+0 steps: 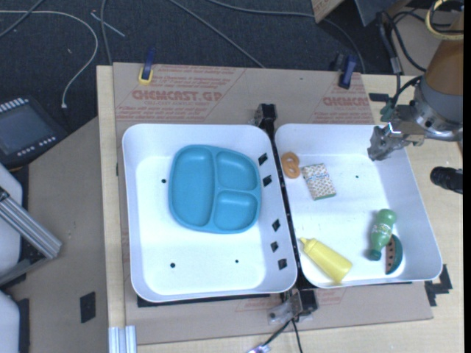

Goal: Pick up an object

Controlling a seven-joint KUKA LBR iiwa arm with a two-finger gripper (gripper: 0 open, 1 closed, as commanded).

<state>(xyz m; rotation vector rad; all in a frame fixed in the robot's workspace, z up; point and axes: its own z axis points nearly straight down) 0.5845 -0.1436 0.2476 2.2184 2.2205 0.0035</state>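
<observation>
The right bin (pixel 412 190) holds several small objects. A yellow squeeze bottle (pixel 325 259) lies at its front left. A green bottle (pixel 381 232) and a watermelon slice toy (pixel 392 254) rest near the front right. A speckled packet (pixel 319 180) and a small orange pretzel (pixel 290 164) sit toward the back left. My gripper (pixel 380 147) hovers above the bin's back right corner, away from all of them, with nothing seen between its fingers.
A blue divided plate (pixel 215 189) lies in the left bin (pixel 147 219). Black clips line the divider (pixel 274 197) between the bins. Cables and a cardboard box sit beyond the bench at the back.
</observation>
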